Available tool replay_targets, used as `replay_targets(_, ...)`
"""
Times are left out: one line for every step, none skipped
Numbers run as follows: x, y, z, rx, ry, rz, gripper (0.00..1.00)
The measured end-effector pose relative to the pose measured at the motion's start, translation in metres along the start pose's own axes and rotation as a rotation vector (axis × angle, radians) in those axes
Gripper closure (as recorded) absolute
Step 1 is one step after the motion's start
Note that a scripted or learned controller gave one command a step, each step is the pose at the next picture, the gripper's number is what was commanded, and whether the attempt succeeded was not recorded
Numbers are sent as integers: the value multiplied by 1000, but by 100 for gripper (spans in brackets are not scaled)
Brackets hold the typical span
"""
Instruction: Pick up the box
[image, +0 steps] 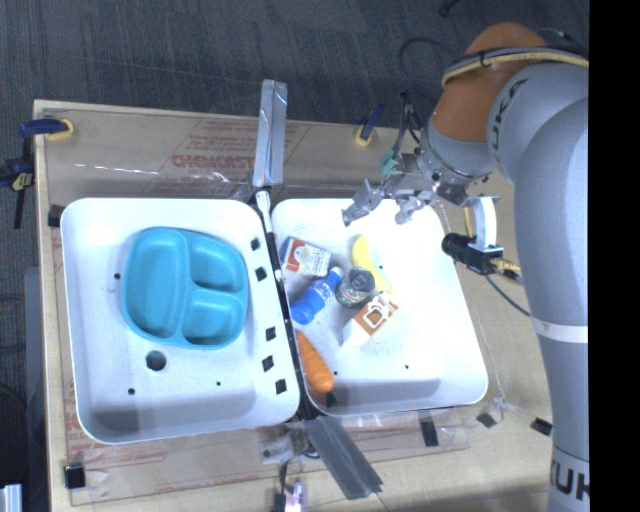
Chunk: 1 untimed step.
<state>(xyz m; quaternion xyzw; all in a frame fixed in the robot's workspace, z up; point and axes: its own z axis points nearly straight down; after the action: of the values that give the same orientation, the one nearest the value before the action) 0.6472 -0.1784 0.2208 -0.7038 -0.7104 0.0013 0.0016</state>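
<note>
The claw (385, 203) hangs over the far rim of the right bin (455, 300), its two fingers spread apart with nothing between them. The box (376, 314), small, white and orange, lies nearer the middle of that bin, apart from the claw, just beside a tin can (354, 289) and below a yellow banana (362, 255). A blue bottle (316, 297), a red-and-white carton (303, 259) and a carrot (315, 366) lie toward the bin's left wall. The left bin (90, 300) bears a blue divided tray (188, 287). Judged step: approach, no grasp made. The next move calls for travel toward the viewer, descent, and a closure clear of the can.
</note>
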Motion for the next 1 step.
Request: replay_targets(52,-48,112,-7,-2,-213,0)
